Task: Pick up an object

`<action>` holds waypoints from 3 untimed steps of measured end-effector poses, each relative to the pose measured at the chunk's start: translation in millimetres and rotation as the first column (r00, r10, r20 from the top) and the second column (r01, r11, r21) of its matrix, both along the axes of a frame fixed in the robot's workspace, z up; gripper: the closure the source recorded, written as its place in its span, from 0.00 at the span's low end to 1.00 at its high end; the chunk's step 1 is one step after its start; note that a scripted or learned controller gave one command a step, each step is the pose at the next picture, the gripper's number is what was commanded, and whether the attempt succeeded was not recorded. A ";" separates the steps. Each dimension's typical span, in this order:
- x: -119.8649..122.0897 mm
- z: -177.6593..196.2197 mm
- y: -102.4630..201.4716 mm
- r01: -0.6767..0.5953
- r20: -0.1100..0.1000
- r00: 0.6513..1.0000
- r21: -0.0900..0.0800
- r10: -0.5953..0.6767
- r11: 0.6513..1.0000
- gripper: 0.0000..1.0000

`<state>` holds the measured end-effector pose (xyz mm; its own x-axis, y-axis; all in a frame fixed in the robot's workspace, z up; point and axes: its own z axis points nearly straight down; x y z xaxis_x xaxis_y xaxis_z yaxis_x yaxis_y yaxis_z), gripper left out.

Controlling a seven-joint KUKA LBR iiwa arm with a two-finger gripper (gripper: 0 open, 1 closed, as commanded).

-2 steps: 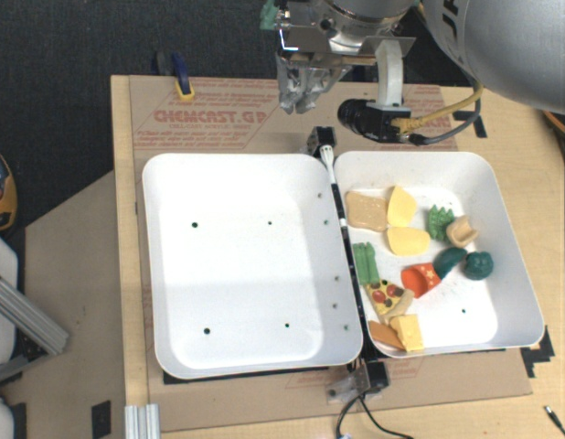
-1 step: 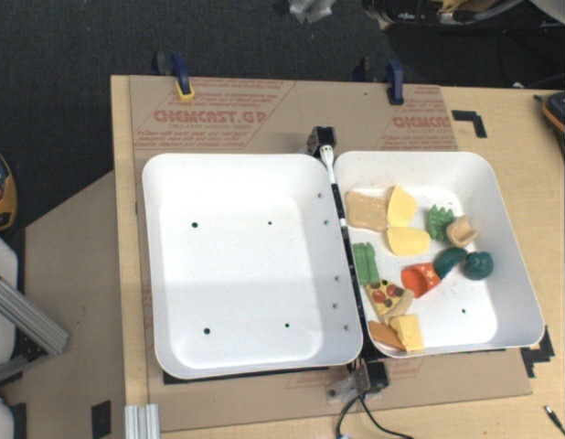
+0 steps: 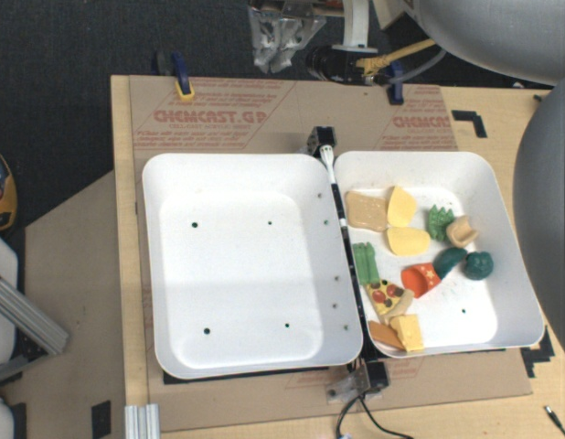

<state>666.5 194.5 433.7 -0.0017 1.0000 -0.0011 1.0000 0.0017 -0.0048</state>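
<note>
The gripper (image 3: 281,39) hangs at 12 o'clock, beyond the far edge of the bench (image 3: 136,154), above dark floor; whether it is open or closed I cannot tell, and nothing is seen in it. The toy food is all in the right bin (image 3: 502,199): a tan bread slice (image 3: 366,209) near the bin's left edge, yellow pieces (image 3: 403,222) beside it, a red piece (image 3: 420,279) at centre, a dark green piece (image 3: 478,264) at 3 o'clock. The left bin (image 3: 237,263) offers wide free floor.

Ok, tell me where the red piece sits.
The red piece lies in the right bin, near its middle, between the green strip and the dark teal piece.
</note>
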 end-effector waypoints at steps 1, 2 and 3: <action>-4.8 -46.2 30.6 0.000 0.001 1.000 0.000 0.000 1.000 1.00; 0.0 4.0 30.7 -0.001 0.011 1.000 0.003 0.000 1.000 1.00; -5.6 66.8 30.3 0.000 0.010 1.000 0.003 0.000 1.000 1.00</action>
